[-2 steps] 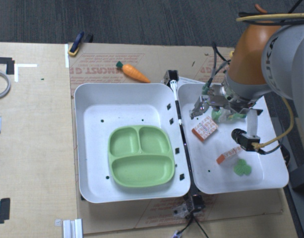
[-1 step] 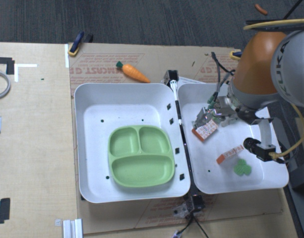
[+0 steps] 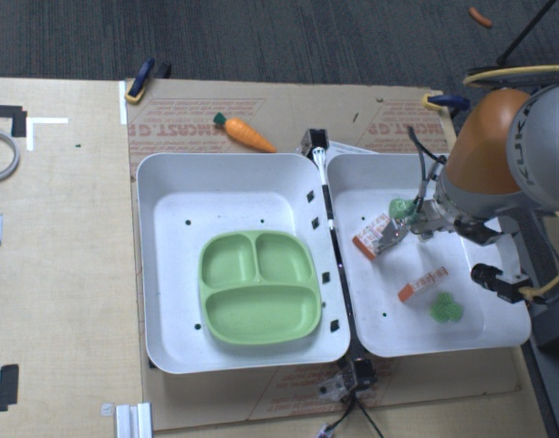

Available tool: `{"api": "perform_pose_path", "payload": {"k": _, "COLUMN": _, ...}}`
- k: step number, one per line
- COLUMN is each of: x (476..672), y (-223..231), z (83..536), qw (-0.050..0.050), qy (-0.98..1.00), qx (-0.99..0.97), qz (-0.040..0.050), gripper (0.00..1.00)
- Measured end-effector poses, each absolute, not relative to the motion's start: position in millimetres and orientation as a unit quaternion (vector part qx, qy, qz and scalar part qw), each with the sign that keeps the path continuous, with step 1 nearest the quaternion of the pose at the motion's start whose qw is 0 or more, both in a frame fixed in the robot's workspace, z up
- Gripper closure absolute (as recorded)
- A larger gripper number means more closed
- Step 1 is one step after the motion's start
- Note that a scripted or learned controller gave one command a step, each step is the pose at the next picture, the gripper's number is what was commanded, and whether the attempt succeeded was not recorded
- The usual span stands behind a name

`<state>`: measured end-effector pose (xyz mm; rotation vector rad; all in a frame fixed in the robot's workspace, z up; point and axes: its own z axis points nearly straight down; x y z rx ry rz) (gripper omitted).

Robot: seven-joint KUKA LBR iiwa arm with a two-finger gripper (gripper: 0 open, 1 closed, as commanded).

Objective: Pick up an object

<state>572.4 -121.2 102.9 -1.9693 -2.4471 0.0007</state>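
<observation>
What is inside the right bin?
The right bin holds an orange-and-white packet at the gripper, a small orange stick and a green piece. The arm covers the bin's upper right part.

Two bins side by side on the bench. Left bin point(image 3: 160, 245) has a divided tray point(image 3: 259, 287) in it, toward the front. My gripper point(image 3: 399, 229) is in the right bin point(image 3: 498, 331), by a small packet point(image 3: 372, 236). Nearer the front: another packet point(image 3: 422, 284), then a small toy point(image 3: 447, 309). Toy carrot point(image 3: 243, 132) on the cardboard behind the left bin.
</observation>
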Motion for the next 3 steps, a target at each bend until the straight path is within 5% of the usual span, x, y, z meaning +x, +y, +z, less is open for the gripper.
{"api": "perform_pose_path", "payload": {"k": 1, "x": 638.6, "y": -99.4, "z": 96.9, "qw": 0.010, "qy": -0.833, "qx": -0.552, "qz": 0.0043, "gripper": 0.00}}
{"api": "perform_pose_path", "payload": {"k": 2, "x": 642.1, "y": -100.3, "z": 107.6, "qw": 0.000, "qy": -0.834, "qx": -0.552, "qz": 0.0008, "gripper": 1.00}}
{"api": "perform_pose_path", "payload": {"k": 3, "x": 611.4, "y": -37.1, "z": 209.7, "qw": 0.000, "qy": -0.843, "qx": -0.538, "qz": 0.0002, "gripper": 1.00}}
